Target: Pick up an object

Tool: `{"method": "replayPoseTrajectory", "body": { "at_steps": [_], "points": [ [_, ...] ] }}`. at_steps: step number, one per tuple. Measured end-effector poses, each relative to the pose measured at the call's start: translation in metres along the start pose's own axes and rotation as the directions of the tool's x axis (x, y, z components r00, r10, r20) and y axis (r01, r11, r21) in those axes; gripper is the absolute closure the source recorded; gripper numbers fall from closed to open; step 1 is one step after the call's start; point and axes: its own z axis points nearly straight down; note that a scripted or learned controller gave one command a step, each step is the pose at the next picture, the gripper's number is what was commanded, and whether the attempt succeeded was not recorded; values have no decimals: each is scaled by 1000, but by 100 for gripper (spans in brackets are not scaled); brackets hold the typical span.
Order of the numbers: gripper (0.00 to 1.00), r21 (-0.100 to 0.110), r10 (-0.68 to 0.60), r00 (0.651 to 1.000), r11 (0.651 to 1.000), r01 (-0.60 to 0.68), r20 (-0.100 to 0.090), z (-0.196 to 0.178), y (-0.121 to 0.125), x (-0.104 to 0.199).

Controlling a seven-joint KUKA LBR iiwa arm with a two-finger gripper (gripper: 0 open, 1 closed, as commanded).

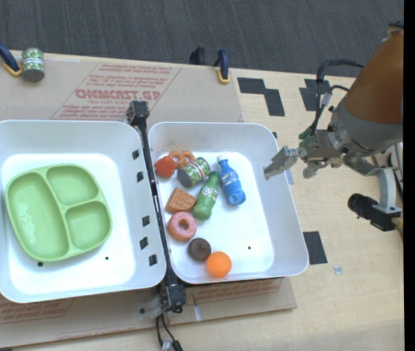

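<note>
The right bin (284,218) holds several toy foods. Among them are a blue bottle (230,182), a green bottle (207,196), a small can (193,171), a red tomato (164,167), a waffle (180,199), a pink donut (183,227), a brown donut (199,249) and an orange (218,264). My gripper (292,167) hangs over that bin's right rim, to the right of the blue bottle and apart from every object. It is open, with nothing between its fingers.
A green divided plate (58,212) lies in the left bin (3,141). A black divider (149,196) with clips runs between the bins. Blue clamps (223,66) grip the cardboard at the back. Black markers (260,90) dot the bench on the right.
</note>
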Motion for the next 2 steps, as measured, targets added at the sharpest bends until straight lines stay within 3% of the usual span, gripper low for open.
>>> {"method": "replayPoseTrajectory", "body": {
  "at_steps": [1, 2],
  "points": [
    [0, 3, 0, 1000, 1000, 0, -1, 128, -51, -9],
    [0, -1, -2, 1000, 1000, 2, 1, 195, -5, -9]
  ]
}}
